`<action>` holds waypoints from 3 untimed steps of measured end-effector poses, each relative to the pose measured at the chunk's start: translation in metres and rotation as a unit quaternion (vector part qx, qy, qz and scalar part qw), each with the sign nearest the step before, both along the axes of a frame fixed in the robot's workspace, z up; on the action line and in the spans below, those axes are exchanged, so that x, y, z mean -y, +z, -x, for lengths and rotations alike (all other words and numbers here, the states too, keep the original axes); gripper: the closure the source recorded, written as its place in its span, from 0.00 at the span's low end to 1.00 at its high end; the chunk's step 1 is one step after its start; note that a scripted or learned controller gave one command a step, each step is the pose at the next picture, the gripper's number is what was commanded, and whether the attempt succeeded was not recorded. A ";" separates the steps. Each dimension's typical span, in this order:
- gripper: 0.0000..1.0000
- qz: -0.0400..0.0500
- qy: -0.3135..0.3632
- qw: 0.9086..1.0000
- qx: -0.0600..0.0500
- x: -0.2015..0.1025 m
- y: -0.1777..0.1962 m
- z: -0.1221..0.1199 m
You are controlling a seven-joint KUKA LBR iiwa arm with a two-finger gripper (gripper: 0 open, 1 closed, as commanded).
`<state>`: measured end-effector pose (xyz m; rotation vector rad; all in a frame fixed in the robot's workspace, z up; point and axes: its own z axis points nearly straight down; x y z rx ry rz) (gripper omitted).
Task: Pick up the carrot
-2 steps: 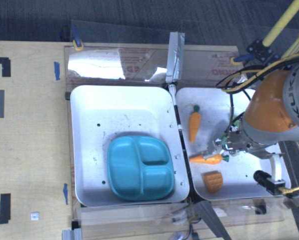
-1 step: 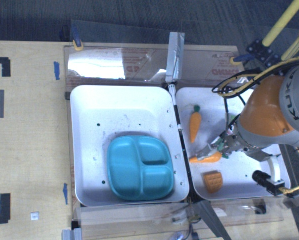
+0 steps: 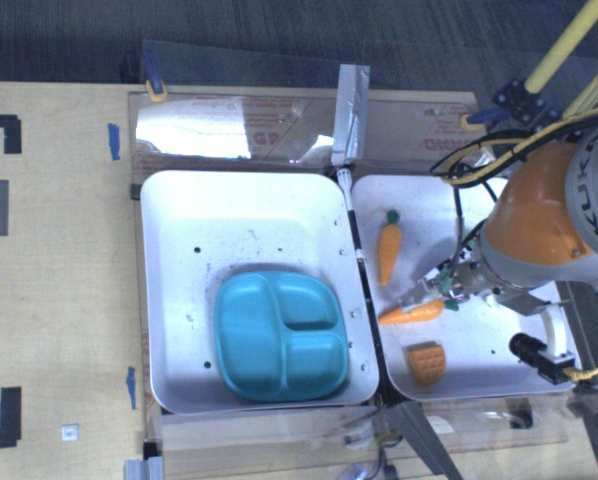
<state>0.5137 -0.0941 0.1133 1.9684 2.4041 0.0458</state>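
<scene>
Lying in the right bin, the near carrot (image 3: 411,314) touches the gripper (image 3: 442,286), whose finger state I cannot tell

- The grey arm (image 3: 569,208) reaches in from the right, its orange band showing above the wrist.
- The wrist angles down and to the left.
- The gripper (image 3: 441,286) sits low at the arm's left end, its fingers too blurred to read.
</scene>
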 end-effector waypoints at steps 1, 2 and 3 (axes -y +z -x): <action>1.00 -0.006 -0.302 0.953 -0.021 -0.086 0.071 0.012; 1.00 -0.003 -0.132 0.991 -0.024 -0.087 0.071 0.031; 1.00 -0.003 -0.128 0.992 -0.024 -0.092 0.071 0.034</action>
